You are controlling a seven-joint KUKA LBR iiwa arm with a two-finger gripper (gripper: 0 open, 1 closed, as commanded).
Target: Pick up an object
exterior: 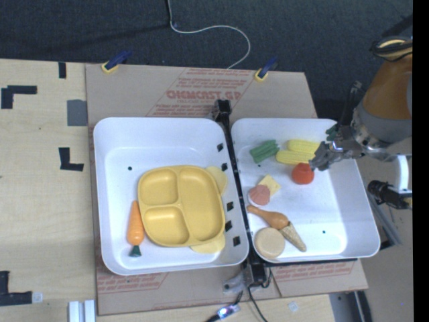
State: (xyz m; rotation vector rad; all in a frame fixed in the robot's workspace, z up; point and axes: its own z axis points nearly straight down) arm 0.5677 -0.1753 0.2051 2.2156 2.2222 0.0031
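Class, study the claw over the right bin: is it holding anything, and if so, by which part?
It cannot be told. The claw sits right beside the red tomato and yellow corn, but nothing shows between its fingers.

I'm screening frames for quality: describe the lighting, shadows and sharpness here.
Camera view: even, soft lighting; faint shadows under the yellow tray and inside the right bin's rim; no strong glare on the white plastic; the gripper looks slightly soft, small toys low in detail.

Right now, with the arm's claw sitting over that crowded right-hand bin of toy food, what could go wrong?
1. The gripper sits beside the small red tomato and the yellow corn cob; it might nudge them apart instead of grasping one.
2. The round tomato could roll away.
3. It is working near the white right bin's far edge, so it might bump the wall.
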